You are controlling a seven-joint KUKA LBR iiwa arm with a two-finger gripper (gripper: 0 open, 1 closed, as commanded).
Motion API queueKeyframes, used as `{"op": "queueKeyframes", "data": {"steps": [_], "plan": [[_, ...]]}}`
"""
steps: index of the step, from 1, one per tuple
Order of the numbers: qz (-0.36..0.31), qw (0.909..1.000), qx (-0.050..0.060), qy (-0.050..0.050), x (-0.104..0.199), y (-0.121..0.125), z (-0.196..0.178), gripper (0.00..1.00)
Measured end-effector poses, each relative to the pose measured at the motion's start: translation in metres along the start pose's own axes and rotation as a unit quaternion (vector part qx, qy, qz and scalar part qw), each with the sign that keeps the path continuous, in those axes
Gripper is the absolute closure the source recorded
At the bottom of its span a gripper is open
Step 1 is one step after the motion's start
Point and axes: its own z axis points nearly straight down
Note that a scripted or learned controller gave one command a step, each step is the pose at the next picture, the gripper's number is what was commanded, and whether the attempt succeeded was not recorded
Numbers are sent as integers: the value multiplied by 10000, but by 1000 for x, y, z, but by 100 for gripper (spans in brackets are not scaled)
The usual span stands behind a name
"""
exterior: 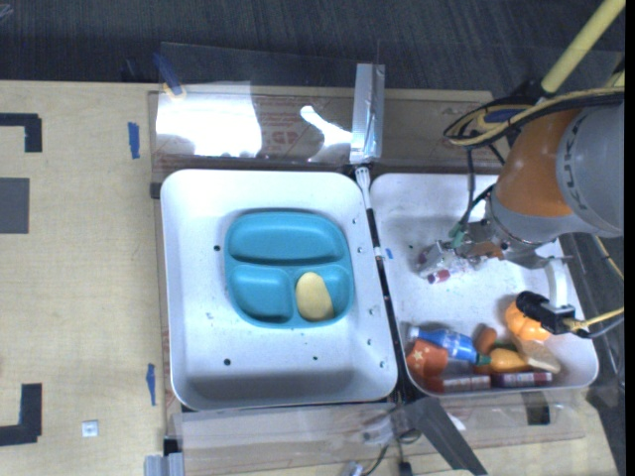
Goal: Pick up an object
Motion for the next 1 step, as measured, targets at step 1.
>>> {"op": "queueKeyframes", "data": {"steps": [1], "plan": [[-4, 10000, -15, -5, 0, 1, -11, 100]]}}
